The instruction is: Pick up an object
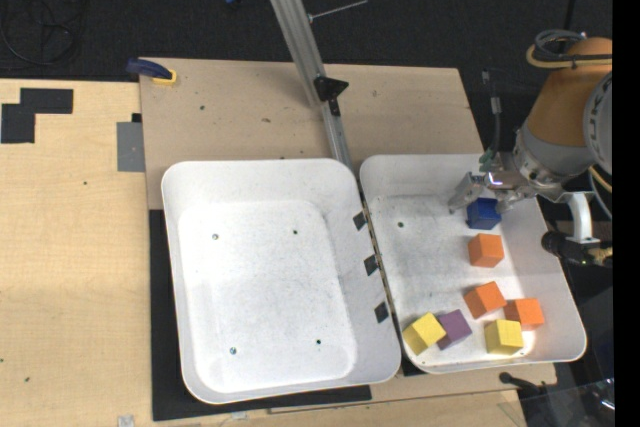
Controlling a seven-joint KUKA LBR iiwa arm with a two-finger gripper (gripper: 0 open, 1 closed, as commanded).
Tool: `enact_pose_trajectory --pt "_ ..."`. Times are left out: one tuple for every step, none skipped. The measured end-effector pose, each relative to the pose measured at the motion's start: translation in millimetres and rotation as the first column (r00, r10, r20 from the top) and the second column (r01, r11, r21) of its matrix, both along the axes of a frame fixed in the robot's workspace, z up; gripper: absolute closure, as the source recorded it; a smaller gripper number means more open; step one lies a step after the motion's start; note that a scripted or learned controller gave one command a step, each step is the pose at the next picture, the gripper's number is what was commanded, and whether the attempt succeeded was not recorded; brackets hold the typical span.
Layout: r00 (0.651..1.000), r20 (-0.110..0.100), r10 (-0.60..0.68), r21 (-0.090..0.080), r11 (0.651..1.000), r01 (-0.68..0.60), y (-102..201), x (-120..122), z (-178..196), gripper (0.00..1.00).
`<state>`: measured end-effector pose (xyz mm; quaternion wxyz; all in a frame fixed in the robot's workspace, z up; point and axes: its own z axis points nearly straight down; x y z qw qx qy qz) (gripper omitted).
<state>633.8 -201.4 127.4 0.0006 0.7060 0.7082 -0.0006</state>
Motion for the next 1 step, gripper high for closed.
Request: enact_pose_trajectory --pt "1.0 0.02 -0.001 -0.005 1.0 0.001 -2.2 5.7 -6.5 0.0"
